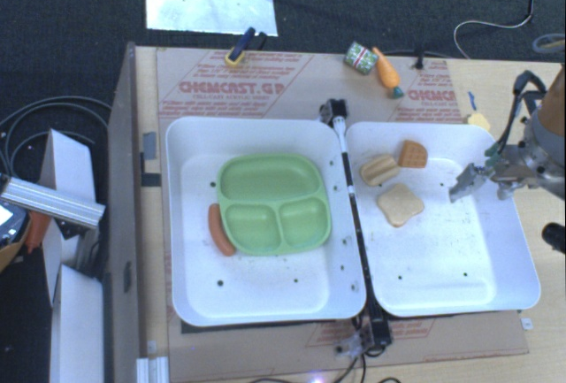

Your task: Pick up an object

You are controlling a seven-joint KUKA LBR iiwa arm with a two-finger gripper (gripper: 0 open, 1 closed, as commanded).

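Hovering: end effector (pixel 466 183) over right bin (pixel 460 284), 3 o'clock side.
Can't tell its state; nothing seen in it. Bread slice (pixel 400 203), bun (pixel 380 169), waffle (pixel 412 154) lie nearby at its 9 o'clock.

3 toy breads in right bin: bun (pixel 380 169), waffle (pixel 412 154), toast (pixel 400 204)
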